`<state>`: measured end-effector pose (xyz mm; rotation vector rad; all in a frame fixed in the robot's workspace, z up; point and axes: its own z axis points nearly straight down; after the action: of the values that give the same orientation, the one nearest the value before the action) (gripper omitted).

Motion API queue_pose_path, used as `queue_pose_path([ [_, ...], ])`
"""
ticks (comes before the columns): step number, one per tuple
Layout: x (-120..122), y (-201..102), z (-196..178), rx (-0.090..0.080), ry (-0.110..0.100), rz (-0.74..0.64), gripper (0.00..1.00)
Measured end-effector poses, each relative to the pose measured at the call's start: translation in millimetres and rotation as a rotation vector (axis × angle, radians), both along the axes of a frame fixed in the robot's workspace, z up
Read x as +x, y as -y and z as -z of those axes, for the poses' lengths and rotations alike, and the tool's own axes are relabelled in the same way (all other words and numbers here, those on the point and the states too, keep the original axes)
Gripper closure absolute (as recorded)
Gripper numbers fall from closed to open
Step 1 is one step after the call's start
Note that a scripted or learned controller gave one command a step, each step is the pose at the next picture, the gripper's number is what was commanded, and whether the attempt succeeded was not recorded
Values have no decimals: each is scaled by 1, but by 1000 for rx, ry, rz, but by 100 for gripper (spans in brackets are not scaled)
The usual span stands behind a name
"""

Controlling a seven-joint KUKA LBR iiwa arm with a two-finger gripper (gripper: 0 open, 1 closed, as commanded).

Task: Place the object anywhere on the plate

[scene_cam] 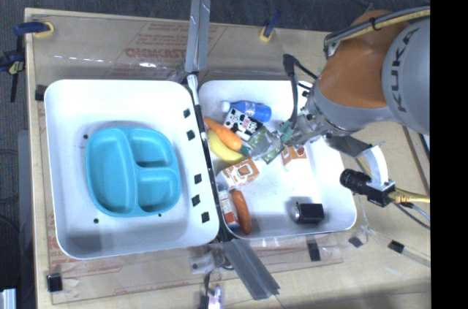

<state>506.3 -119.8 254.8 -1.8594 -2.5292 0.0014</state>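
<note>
A: What's on the bench (110, 44)?
B: Two white bins. The left bin (66, 154) holds one blue divided plate (133, 170).
A: And the right bin (333, 216)?
B: One banana (223, 147), one carrot (221, 131), one sausage (242, 211), one blue-capped bottle (248, 112), one black block (308, 211), all clear of the plate.
A: The gripper (281, 138)?
B: Low over the clutter at the bin's middle; whether it's parted or closed, I cannot tell.
</note>
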Motion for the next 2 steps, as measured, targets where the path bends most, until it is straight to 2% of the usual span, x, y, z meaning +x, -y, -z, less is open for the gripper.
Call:
queue_pose_path([
  [1, 23, -70, 58, 0, -2, -196, 100],
  [2, 46, -112, 52, -1, 3, -425, 100],
])
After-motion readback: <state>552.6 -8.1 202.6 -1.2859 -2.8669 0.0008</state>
